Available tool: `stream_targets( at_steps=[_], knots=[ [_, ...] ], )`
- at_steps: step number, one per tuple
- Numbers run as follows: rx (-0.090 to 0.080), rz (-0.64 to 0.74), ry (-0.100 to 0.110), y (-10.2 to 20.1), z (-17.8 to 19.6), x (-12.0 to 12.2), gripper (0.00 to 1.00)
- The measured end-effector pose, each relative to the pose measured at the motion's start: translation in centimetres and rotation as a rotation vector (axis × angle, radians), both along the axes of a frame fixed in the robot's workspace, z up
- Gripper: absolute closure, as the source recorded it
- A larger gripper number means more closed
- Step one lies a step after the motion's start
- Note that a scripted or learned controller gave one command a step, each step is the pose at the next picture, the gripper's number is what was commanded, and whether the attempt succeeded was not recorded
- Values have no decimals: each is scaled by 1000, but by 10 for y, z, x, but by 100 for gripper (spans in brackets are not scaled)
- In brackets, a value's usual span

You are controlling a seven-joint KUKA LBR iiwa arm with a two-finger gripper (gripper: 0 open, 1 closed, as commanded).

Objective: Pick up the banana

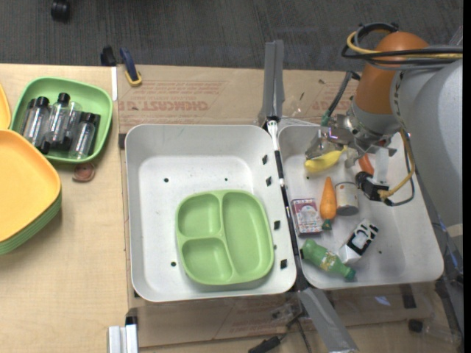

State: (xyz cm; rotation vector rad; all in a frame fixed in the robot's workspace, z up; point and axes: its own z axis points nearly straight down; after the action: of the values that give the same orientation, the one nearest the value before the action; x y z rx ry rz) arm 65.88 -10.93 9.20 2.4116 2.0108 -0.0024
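One curved yellow banana (324,161) lies in the right white plastic bin (412,259), just under the gripper (329,140); whether its jaws are open, I cannot tell. One orange carrot (328,198) and one green plastic bottle (328,260) lie nearby.

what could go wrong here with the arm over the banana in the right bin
1. The tool sits at the banana's upper end, close to the right bin's back wall, so a grasp there may catch only the tip and the fruit could swing or slip.
2. The carrot lies just below the banana, and a dragged banana might knock it.
3. The loose cable hanging off the wrist might snag items nearby.
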Motion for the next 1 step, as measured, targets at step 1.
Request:
stream_targets(
  at_steps=[1],
  knots=[
    [-2, 4, 1, 0, 9, 0, 100]
  ],
)
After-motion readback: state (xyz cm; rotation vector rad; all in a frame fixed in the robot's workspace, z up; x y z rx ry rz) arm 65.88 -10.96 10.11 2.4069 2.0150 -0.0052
